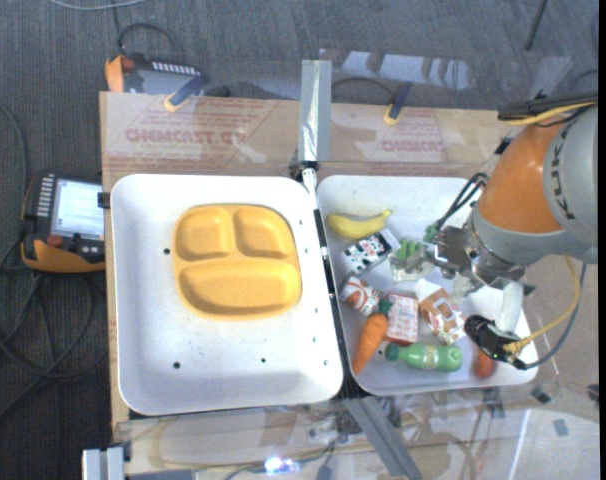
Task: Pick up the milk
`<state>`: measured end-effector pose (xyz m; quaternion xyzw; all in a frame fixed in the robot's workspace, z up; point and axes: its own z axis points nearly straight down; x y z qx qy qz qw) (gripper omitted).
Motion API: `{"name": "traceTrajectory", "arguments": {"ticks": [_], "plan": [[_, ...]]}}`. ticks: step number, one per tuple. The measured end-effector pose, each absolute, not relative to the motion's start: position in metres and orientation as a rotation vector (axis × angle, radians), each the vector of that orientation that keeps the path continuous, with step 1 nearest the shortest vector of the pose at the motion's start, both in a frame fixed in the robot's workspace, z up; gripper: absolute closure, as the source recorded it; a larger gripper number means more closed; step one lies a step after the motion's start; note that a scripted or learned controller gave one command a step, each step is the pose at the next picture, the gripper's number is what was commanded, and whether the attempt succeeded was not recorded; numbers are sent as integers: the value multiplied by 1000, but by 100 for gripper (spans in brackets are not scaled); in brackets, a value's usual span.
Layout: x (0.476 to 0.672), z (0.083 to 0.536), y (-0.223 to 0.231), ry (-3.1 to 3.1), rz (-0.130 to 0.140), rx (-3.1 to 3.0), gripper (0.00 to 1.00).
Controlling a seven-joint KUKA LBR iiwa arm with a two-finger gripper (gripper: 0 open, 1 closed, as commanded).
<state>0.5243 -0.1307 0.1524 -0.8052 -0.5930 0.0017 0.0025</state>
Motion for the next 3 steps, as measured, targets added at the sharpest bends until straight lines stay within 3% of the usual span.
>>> {"name": "traceTrajectory", "arguments": {"ticks": [1,2,3], "plan": [[504,94,-198,-1772,-8,-2601,0],[505,103,-198,-1774,-8,-2600,100],[594,193,-166,-1577,8,-2718,100]]}}
